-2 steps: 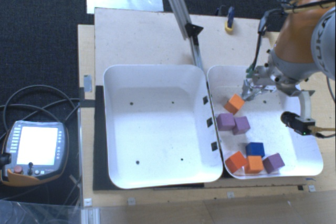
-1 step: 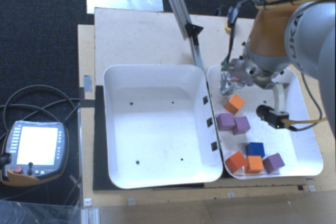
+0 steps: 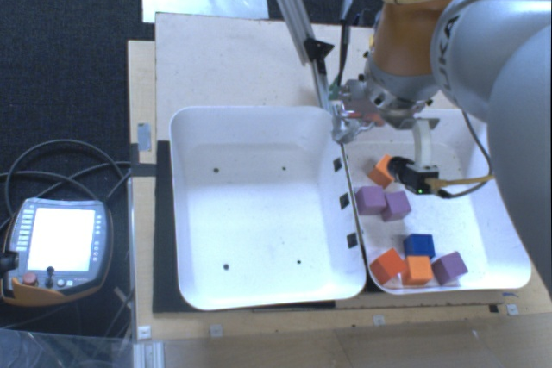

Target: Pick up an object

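Hovering at the right bin's (image 3: pixel 493 230) far left corner is the claw (image 3: pixel 347 123); its state cannot be told. Cubes (image 3: pixel 398 205) lie along the bin's left edge.

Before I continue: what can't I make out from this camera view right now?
1. Camera view: far end of the right bin, covered by the arm; any contents there are hidden.
2. Camera view: topmost orange block, right edge overlapped by arm hardware.
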Available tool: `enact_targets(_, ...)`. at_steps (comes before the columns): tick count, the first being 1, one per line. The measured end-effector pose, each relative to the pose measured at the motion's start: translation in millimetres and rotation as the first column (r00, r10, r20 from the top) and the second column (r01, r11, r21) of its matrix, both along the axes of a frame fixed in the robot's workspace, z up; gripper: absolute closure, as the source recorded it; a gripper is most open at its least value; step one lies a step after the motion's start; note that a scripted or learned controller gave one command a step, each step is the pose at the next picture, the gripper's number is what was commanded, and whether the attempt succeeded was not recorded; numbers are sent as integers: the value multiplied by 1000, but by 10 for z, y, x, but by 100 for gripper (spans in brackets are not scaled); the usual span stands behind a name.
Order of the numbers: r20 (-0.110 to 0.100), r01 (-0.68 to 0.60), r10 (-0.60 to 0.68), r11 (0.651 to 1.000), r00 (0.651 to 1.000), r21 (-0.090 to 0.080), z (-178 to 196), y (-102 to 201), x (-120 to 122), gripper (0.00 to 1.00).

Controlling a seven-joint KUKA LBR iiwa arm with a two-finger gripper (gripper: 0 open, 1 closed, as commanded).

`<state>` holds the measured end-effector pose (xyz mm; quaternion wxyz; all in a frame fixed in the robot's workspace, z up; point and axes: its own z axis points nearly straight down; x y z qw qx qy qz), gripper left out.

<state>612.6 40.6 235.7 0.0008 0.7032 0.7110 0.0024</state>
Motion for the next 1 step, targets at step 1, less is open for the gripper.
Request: enact_targets(1, -3, 1, -1, 1000, 1000, -1, -65, 462, 44, 100)
